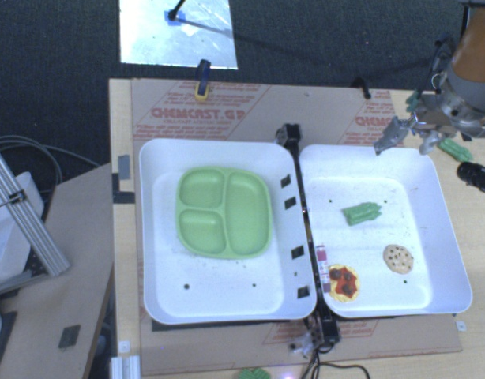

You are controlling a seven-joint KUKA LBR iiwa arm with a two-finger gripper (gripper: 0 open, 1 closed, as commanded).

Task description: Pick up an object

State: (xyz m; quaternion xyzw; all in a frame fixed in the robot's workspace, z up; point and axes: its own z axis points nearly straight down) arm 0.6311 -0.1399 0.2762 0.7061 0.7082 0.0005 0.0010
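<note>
The right bin [444, 212] holds a green pickle-shaped toy [362, 212], a speckled cookie [398, 258] and a red-and-yellow pizza-like piece [343, 283] near its front left corner. In the left bin [159, 275] lies a light green divided plate [224, 212]. My gripper [410, 140] hangs over the right bin's far right corner, well above and behind the toys. Its fingers are spread and nothing shows between them. A small green piece [452, 147] sits just right of the gripper; I cannot tell what it is.
A row of black clips [293, 204] runs along the divider between the bins. A shiny sheet [178, 22] lies on the dark floor behind the bench. A yellow-and-blue clamp [202, 81] sits at the board's far edge. Another green item [254, 373] lies in front of the bins.
</note>
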